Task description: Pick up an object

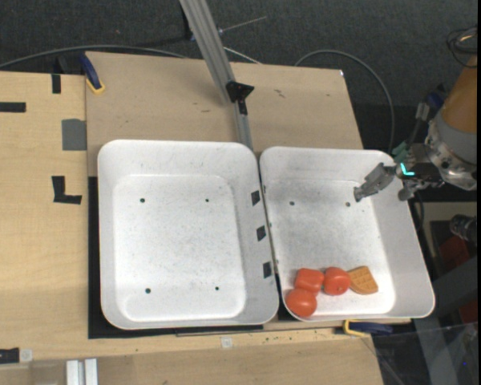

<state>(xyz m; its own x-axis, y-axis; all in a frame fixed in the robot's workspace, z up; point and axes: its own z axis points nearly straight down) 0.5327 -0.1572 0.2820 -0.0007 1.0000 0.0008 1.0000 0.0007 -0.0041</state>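
Three red round objects lie together in the front of the right bin (401,239): one (309,279) on the left, one (336,281) beside it and one (301,301) nearest the front rim. A tan-orange piece (363,280) rests against their right side. My gripper (383,189) hovers over the right bin's back right corner, well behind these objects. It stands open with nothing between its fingers. One grey finger (370,182) points down and left over the bin floor.
The left bin (112,215) adjoins the right one, with black clips along the shared rim. A slanted metal rail (212,46) rises behind the bins. A blue and yellow clamp (92,74) sits at the bench's back left, and cables run along the back.
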